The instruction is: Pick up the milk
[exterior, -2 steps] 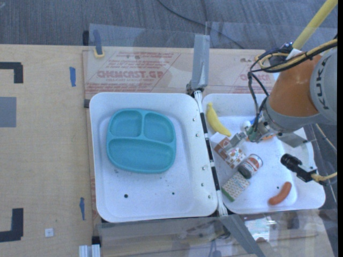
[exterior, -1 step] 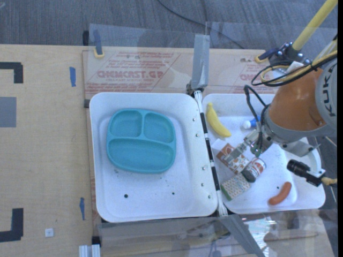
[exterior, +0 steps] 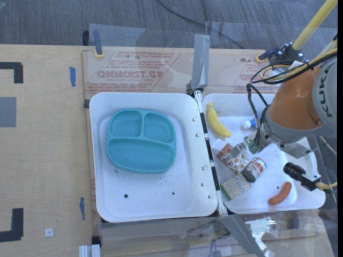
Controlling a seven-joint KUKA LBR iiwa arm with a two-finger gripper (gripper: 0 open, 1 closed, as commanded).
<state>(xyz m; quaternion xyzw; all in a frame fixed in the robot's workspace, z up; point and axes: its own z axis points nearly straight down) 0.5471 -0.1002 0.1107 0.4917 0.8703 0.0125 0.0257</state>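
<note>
The milk looks to be the small brown, white and red carton (exterior: 231,157), lying on its side in the middle of the right bin (exterior: 305,202). My gripper (exterior: 253,143) hangs just above and to the right of the carton's upper end, close to it, and the orange-banded wrist covers most of it. Whether it touches the carton is unclear. Nothing is visibly lifted off the bin floor.
The right bin also holds a banana (exterior: 216,122), a white bottle with a blue cap (exterior: 248,124) half under the arm, a can (exterior: 254,168) against the carton, a patterned packet (exterior: 236,186) and a sausage (exterior: 281,193). A teal divided plate (exterior: 141,141) lies in the left bin (exterior: 161,202).
</note>
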